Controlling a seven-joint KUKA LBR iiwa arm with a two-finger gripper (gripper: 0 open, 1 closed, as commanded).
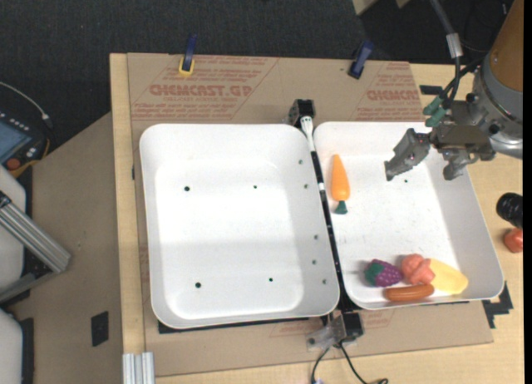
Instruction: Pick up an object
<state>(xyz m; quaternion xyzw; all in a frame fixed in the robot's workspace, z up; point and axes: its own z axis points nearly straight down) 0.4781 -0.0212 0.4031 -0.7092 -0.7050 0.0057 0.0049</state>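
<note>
Camera view: the gripper point(428, 160) hangs over the right bin point(478, 216), fingers spread, grasping nothing. The carrot point(339, 176) lies well to its left; the grapes point(383, 273), sausage point(408, 293) and other toys lie below it. No pick is yet made.

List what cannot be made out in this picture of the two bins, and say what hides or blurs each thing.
1. Yellow toy, camera view: the pink toy and the sausage overlap it, so its kind is unclear.
2. Pink toy: too small to identify.
3. Orange object on the bench right of the right bin: cut off by the frame edge.
4. Arm above the hand: cut off by the top right corner.
</note>
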